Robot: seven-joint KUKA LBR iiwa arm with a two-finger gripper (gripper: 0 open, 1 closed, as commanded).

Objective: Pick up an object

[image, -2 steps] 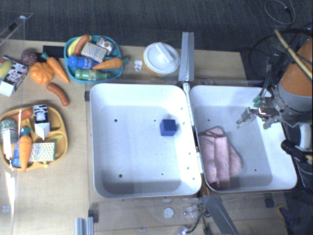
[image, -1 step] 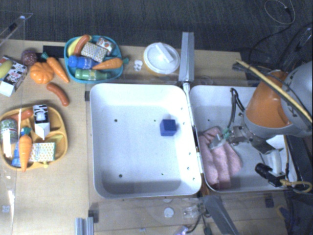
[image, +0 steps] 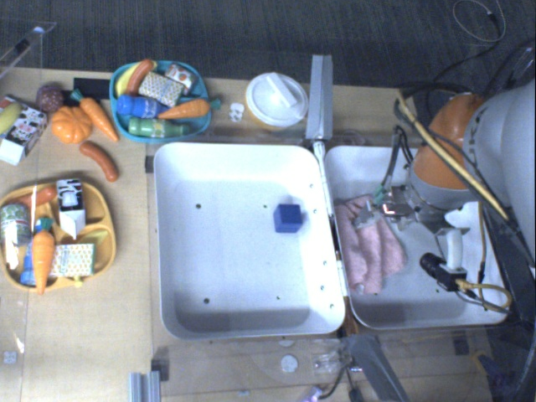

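**Arm over the right bin, cloth beneath the claw**

Nearest the camera I see the front rims of two white bins, the left bin (image: 180, 325) and the right bin (image: 402, 316), set side by side and touching along their inner walls. From my remote station, the claw (image: 374, 210) sits low in the right bin, at the upper edge of a pink cloth (image: 371, 249). Whether it is released or clenched I cannot tell; the wrist hardware hides too much. The cloth lies crumpled against the right bin's left wall, and no part of it is visibly between the fingers. Behind the claw, the grey arm (image: 502, 141) with its orange band (image: 448, 145) enters from the right, trailing black cables.

A small blue cube (image: 289, 218) rests alone in the left bin, right of centre and well apart from the claw.

Beyond the bins, on the bench: a white lidded cup (image: 278, 99), a blue bowl (image: 159, 99) of toy food, a yellow tray (image: 54, 233) of toy food, and loose toy vegetables (image: 84, 128).
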